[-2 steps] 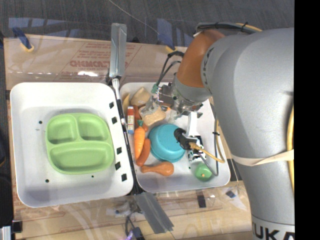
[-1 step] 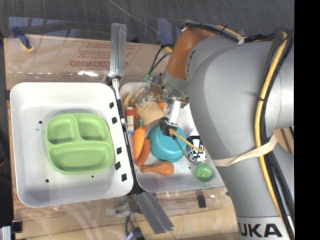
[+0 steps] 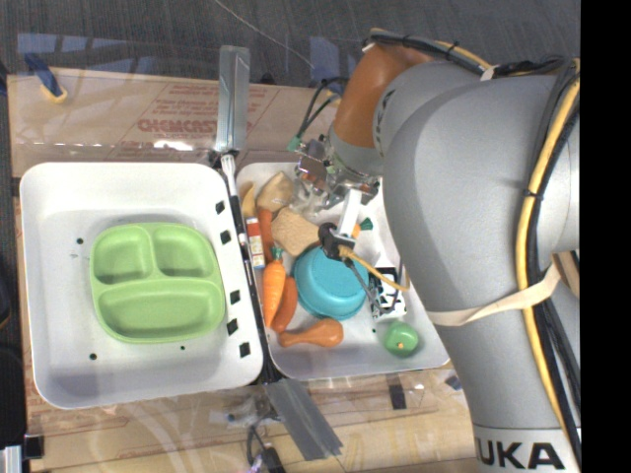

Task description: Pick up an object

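From above, the arm [image 3: 463,215] reaches over the right bin [image 3: 424,358], its gripper [image 3: 320,180] low at the far end among crowded food toys, likely seeking a grasp; its opening cannot be told. Bread [image 3: 293,230], a teal pot [image 3: 328,284], carrot [image 3: 273,289] and green apple [image 3: 401,339] lie there. The left bin [image 3: 49,264] bears a green tray [image 3: 155,282].

My single feed: fixed camera above bench [image 3: 118,106], looking down at slant. Both white bins in frame, left bin [image 3: 49,294] whole, right bin [image 3: 340,363] partly hidden behind arm [image 3: 473,185]. Arm enters from my right, sits nearest lens, bulks large. Far bench edge and dark floor [image 3: 108,3] along top of frame; near bench edge along bottom. Moderate range, whole work area covered.
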You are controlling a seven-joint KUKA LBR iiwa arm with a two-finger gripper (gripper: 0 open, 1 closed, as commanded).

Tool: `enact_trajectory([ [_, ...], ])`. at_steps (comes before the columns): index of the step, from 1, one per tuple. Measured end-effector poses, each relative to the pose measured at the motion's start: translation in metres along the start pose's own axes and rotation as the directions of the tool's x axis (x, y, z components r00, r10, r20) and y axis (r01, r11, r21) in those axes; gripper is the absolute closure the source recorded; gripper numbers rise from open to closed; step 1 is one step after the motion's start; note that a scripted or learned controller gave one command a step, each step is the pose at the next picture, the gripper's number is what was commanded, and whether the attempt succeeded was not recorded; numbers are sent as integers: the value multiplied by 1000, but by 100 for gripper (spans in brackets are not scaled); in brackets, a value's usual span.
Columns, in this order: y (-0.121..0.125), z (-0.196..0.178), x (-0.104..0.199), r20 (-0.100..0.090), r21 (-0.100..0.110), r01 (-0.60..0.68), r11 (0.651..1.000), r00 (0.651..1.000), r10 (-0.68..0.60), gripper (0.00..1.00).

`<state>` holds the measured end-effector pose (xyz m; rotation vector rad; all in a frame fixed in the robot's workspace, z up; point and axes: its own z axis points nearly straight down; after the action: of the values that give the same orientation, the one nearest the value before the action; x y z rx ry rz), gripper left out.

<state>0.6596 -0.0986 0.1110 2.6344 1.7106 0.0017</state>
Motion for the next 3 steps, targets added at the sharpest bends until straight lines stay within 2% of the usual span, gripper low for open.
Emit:
enact_trajectory([
  [1,-48,13,-89,0,-9,65,998,998,-65,100],
  [2,-10,-57,-6,-1,1,-228,974,974,228,100],
  [3,-13,-81,-12,1,2,-417,909,909,417,100],
])
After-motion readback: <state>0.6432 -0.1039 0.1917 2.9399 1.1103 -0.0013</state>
